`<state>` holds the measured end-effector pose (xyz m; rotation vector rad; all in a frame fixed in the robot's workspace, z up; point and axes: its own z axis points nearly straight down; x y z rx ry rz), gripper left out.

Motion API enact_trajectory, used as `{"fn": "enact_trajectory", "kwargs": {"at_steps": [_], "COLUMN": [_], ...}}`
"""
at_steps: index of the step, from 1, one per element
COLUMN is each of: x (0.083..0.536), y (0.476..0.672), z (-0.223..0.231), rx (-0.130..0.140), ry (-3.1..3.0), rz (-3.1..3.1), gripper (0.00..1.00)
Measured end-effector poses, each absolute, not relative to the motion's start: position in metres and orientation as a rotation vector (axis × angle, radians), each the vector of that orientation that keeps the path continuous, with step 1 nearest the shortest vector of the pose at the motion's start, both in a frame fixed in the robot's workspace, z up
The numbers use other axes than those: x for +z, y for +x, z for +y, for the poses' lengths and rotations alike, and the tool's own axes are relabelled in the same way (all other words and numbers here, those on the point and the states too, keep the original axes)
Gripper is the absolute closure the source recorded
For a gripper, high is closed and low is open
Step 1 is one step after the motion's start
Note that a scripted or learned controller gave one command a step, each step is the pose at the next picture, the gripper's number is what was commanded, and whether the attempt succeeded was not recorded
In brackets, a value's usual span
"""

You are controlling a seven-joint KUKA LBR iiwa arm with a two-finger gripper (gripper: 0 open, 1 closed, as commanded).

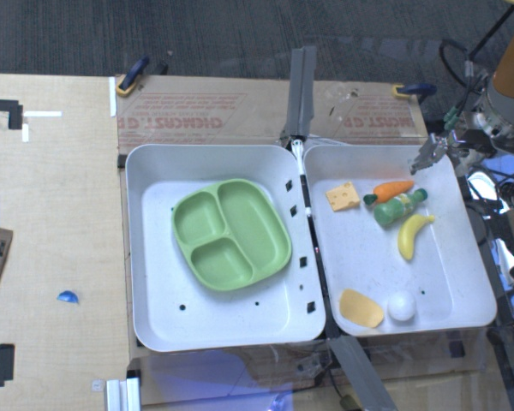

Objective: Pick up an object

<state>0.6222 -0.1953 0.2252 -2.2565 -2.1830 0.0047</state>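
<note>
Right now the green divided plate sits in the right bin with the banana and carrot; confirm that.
Not quite. The green plate lies alone in the left bin; the banana and carrot are in the right bin. The camera view shows this.

Dark grey carpet-like floor point(197, 15) across the top of the frame. Pale wooden benchtop point(51, 195) filling the left side, with black L-shaped marks point(7, 112) at upper left and lower left, a strip of white tape point(44, 115) beside the upper one, and a small blue dot point(67, 297) at middle left. Brown cardboard sheet point(206, 114) with reversed red lettering in the upper centre, pinned by blue-and-yellow clamps point(135, 73) at its corners. Grey upright bar point(301, 92) at top centre. Bluish light reflected along the bottom centre.
</note>
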Motion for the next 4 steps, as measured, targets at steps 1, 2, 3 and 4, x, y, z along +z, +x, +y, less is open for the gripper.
{"fn": "enact_trajectory", "kwargs": {"at_steps": [1, 2, 3, 4], "x": [0.107, 0.116, 0.206, 0.206], "y": [0.643, 0.644, 0.636, 0.635], "z": [-0.193, -0.193, -0.153, -0.153], "rx": [0.002, 0.003, 0.002, 0.003], "ry": [-2.345, -2.342, -2.246, -2.246], "rz": [-2.094, -2.099, -2.197, -2.197], "gripper": [0.0, 1.0, 1.0, 0.0]}}
